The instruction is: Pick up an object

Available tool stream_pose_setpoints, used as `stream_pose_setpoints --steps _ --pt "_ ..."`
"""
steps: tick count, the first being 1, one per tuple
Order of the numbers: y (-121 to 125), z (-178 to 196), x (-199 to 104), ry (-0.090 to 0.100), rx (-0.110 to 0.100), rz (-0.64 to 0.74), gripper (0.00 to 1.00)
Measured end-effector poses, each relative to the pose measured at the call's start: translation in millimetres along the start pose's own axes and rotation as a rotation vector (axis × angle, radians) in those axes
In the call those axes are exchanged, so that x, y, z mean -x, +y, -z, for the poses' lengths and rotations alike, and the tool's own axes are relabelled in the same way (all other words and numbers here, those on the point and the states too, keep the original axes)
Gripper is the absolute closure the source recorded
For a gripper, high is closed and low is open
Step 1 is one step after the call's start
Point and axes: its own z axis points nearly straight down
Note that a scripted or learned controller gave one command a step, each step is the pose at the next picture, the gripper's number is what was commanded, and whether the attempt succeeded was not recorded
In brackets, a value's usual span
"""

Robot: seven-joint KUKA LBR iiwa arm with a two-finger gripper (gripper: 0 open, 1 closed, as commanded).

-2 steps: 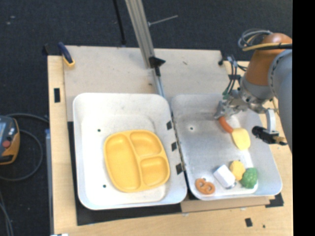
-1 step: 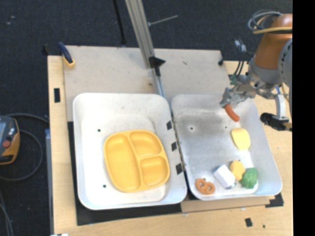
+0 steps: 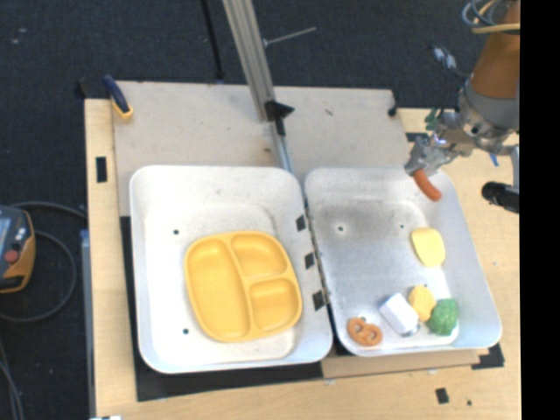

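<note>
Your gripper (image 3: 426, 166) hangs over the far right corner of the right bin (image 3: 367, 217), and a small orange-red piece (image 3: 428, 186) sticks out slantwise just below its tip; it looks held there, though you cannot tell from this angle whether the fingers are clamped on it or merely touching it. Judge it light, smooth and probably hard plastic, so it may pivot or slip if gripped by one end; a hold across its middle would be safer. The other candidates lie along the bin's right and near sides: a pale yellow piece (image 3: 428, 246), a smaller yellow one (image 3: 422, 301) touching a white block (image 3: 399, 313) and a green lump (image 3: 444, 316), and an orange pretzel shape (image 3: 365, 332) near the front wall. They crowd each other, leaving little room for fingers. The bin floor is smooth and scuffed. The left bin (image 3: 157, 234) holds a yellow divided tray (image 3: 242, 284). The pale worktop (image 3: 175, 121) beyond carries a metal post (image 3: 249, 51).
</note>
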Motion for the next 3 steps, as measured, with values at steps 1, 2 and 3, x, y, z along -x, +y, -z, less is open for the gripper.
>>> stream_pose_setpoints --steps 1,2,3 --pt "3 14 -51 0.002 -0.004 0.001 1.00" --pt "4 12 -93 0.003 -0.007 0.001 1.00" --pt "8 20 -154 0.003 -0.005 0.003 1.00"
